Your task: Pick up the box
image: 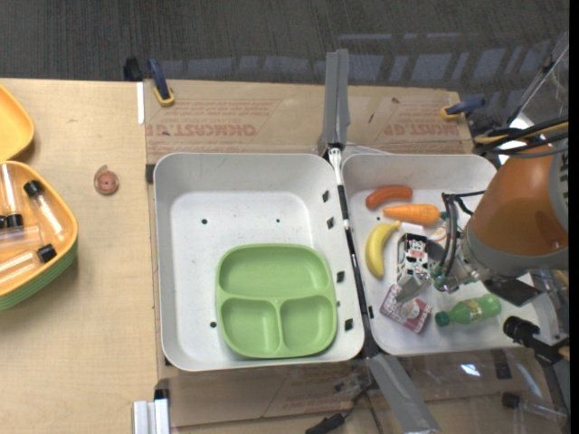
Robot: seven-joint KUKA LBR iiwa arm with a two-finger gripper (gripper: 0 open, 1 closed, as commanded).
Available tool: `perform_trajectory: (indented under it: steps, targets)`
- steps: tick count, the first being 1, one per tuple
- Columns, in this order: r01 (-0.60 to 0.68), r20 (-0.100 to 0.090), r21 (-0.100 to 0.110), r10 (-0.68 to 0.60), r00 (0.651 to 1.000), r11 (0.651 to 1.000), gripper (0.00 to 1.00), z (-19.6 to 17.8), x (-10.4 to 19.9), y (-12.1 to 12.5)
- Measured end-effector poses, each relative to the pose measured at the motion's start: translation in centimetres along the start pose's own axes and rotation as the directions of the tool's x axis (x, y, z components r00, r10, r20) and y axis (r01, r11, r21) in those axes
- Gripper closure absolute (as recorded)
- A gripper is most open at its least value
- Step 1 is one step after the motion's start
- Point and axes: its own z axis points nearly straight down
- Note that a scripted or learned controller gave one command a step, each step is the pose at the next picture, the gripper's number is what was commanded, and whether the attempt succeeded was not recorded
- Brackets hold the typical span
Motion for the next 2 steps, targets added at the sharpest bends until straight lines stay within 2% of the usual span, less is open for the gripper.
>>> perform_trajectory:
  steps: [1, 2]
  targets:
    - [-0.658, 0.002, 0.003, 0.658, 0.753, 0.753, 0.0, -0.7, -1.4, -0.6]
    - [-0.45, 0.0, 0.006, 0.45, 0.893, 0.893, 0.0, 1.0, 0.9, 0.1]
